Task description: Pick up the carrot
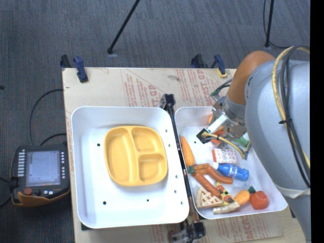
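The carrot (187, 151), long, orange and tapered, lies along the left wall of the right bin (190, 116), pointing up and down in the view. My gripper (219, 129) hangs over the upper middle of that bin, to the right of the carrot and a little further back. It stands clearly apart from the carrot. The wrist and its fittings hide what is directly under it.
Below the carrot lie two sausages (208, 174), a pizza slice (208, 198), a blue bottle (235, 172), a white carton (226, 156), a small orange piece with a green top (242, 196) and a red tomato (259, 200). The left bin (86, 186) holds a yellow divided plate (135, 155).
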You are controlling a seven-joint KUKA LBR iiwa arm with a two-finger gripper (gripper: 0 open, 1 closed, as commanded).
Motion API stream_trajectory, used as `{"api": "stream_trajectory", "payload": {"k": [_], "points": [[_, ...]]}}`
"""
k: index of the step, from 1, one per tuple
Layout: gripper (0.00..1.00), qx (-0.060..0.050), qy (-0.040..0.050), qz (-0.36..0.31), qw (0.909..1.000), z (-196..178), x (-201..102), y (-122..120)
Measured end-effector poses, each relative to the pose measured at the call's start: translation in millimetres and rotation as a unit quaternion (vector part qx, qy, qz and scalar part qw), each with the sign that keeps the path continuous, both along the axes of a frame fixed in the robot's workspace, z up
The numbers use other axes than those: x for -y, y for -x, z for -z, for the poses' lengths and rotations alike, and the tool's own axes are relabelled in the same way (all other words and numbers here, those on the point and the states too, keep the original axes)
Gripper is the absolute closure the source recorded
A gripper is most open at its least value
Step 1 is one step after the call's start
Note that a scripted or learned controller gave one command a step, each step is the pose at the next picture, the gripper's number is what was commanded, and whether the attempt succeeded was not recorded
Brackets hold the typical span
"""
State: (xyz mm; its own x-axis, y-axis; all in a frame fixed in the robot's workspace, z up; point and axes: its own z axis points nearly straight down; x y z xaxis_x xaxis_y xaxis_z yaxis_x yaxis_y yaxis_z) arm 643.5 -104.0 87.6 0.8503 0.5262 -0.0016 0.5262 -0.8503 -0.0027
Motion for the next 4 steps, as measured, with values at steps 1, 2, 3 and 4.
{"api": "stream_trajectory", "payload": {"k": [1,2,3,4], "points": [[1.00,0.000,-0.0001,0.050,0.9988,-100,-30,77],[0.00,-0.001,-0.0002,0.049,0.9988,-99,-30,78],[0.00,-0.001,-0.0002,0.067,0.9977,-99,-41,145],[0.00,-0.002,-0.0002,0.052,0.9986,-16,30,170]]}}
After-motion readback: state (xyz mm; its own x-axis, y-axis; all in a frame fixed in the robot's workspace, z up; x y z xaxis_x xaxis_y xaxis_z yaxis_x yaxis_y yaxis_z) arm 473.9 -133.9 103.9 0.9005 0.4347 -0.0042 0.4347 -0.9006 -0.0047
